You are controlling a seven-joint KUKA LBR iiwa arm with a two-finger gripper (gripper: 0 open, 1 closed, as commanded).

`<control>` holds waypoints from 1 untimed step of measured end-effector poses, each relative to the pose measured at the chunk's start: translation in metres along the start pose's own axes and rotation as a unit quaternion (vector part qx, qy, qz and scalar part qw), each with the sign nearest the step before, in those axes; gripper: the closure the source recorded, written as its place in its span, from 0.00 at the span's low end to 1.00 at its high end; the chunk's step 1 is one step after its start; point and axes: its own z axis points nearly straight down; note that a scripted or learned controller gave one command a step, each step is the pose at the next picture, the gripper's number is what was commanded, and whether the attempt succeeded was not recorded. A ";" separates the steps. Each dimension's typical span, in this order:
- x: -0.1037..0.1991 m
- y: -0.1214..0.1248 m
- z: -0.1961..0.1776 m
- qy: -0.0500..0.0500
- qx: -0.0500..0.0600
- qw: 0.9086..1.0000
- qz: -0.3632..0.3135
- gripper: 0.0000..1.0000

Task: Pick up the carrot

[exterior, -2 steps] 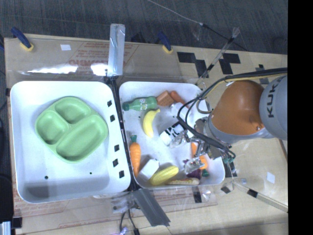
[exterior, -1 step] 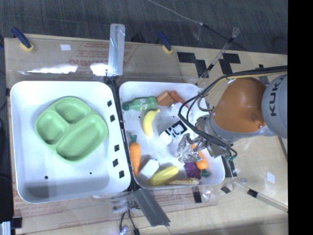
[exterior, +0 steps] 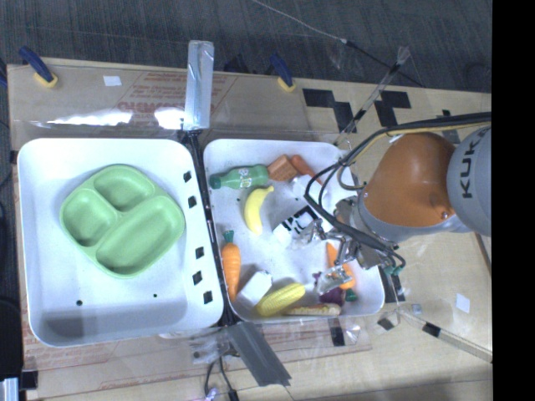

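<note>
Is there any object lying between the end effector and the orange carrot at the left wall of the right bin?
Yes. A white block and a yellow lemon-shaped toy lie between the end effector and the orange carrot, toward the bin's near edge; a yellow banana lies farther back.

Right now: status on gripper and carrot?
Gripper low in the right bin, near its right wall. Carrot lies untouched by the left wall. Banana and white block close beside it.

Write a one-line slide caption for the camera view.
KUKA arm reaching into the right bin of toy food, the carrot lying by its left wall.
</note>
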 end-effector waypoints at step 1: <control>0.011 0.001 0.021 0.001 0.000 1.000 -0.010 0.00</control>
